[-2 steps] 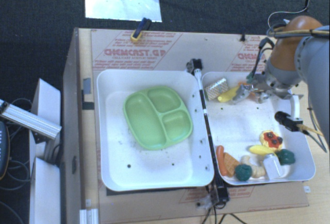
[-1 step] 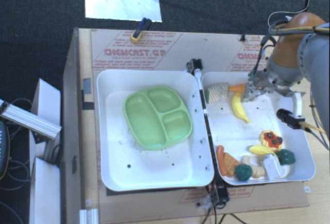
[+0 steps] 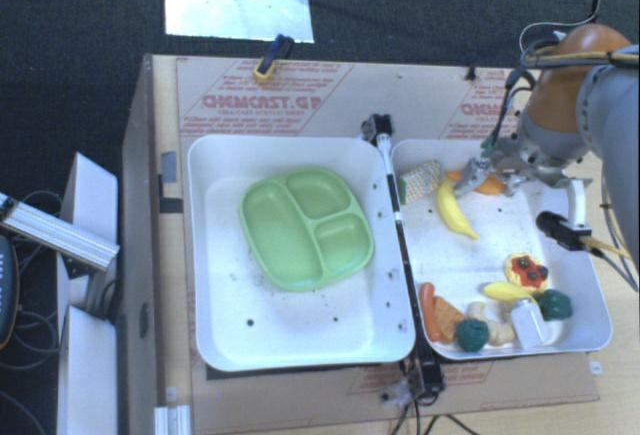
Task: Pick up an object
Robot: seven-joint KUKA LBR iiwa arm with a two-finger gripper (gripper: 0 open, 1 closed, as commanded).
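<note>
The worktop (image 3: 300,93) carries 2 white bins side by side. The left bin (image 3: 215,323) holds a green divided plate (image 3: 305,228); the right bin (image 3: 590,313) holds the small toy foods. The arm (image 3: 590,93) reaches over the right bin's far end, and its claw (image 3: 490,175) sits low there, just above an orange piece (image 3: 478,185) lying at its tip. Whether the claw is apart or together cannot be told here.

The likeliest thing to pick is the banana (image 3: 455,208), just beside the claw on the side toward the left bin and nearer the camera. Its long axis runs slantwise from the corn cob (image 3: 420,181) toward the bin's middle. It is yellow, curved, smooth and lies flat and free.
</note>
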